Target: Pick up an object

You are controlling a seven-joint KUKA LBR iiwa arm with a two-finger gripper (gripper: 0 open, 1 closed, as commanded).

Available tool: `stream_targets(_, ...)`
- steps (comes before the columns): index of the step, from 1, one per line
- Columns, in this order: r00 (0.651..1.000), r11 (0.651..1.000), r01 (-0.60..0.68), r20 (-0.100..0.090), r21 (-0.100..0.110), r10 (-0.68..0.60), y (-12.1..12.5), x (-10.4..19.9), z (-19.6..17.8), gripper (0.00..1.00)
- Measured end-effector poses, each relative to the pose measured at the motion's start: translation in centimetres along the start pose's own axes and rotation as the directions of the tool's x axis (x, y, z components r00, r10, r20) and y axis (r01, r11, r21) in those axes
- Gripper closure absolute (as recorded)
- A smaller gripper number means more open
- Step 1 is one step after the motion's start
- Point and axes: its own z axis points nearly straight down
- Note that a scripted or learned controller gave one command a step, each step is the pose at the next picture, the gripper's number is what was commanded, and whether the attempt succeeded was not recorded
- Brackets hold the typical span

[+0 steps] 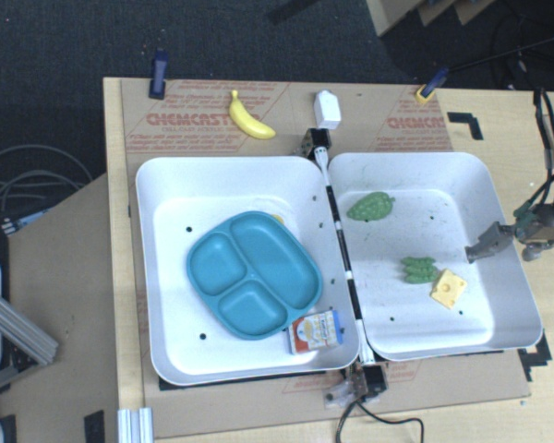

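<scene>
1. Two shallow white bins side by side on a tabletop (212, 404): left bin (157, 247), right bin (499, 321), rims meeting along a dark centre strip.
2. In the left bin: blue divided plate (252, 272) with three compartments, lying flat near the middle.
3. Just beside the plate's lower right edge: small carton (315, 330), red and white with a blue patch, lying on its side near the bin's lower right corner and seeming to touch the plate.
4. Peeking out past the plate's upper right edge: a sliver of something yellow (277, 218), too hidden to identify.
5. In the right bin: green leafy piece (370, 207) near the upper left, well apart from the rest.
6. Lower in the same bin: second green piece (418, 269), with yellow cheese wedge (449, 290) just beside it to the lower right; touching or not, cannot tell.
7. Gripper (485, 245) at the right bin's right wall, reaching in from the right edge, dark tip pointing left toward the cheese wedge and the second green piece, apart from both.
8. Fingers: released or clenched, cannot tell; nothing seen between them.
9. On the tabletop beyond the bins: yellow banana (248, 119) above the left bin, small white block (327, 108) near the top of the centre strip.
</scene>
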Motion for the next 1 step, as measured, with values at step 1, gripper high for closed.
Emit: stream_targets(1, 1.0, 1.0, 0.001, -0.001, 0.002, -0.001, 2.87, 7.93, 13.26, 0.0)
